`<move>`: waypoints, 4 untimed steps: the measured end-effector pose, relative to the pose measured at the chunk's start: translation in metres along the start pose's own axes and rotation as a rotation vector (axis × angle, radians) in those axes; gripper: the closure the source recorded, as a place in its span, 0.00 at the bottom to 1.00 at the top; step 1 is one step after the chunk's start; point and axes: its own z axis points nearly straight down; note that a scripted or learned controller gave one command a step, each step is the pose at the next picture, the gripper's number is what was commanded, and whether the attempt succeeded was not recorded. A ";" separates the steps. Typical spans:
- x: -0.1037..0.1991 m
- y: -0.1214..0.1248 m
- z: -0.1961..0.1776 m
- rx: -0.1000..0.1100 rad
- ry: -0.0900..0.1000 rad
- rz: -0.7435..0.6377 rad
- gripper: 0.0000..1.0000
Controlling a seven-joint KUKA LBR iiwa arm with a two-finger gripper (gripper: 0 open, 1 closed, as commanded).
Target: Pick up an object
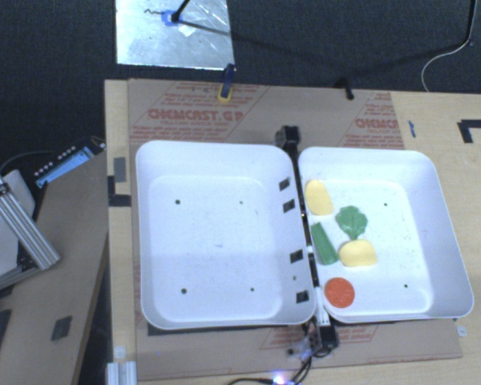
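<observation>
Can't tell my gripper state; nearest target, the orange disc [340, 293], sits just right of the bin divider [308, 239], no long axis.

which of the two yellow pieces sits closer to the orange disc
The lower yellow piece, beside the green leafy piece; the orange disc lies just below it. The other yellow piece sits higher up.

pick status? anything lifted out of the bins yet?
Done: nothing looks lifted. In hand: nothing. The two pale yellow rounded pieces, green leafy piece, dark green wedge and flat orange-red disc all lie in the right white bin. Left: the whole approach, grasp and lift.
</observation>
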 end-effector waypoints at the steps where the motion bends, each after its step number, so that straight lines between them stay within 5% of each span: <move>1: 0.000 -0.027 -0.001 0.003 0.001 0.000 1.00; 4: 0.000 -0.076 -0.001 0.002 0.001 0.000 1.00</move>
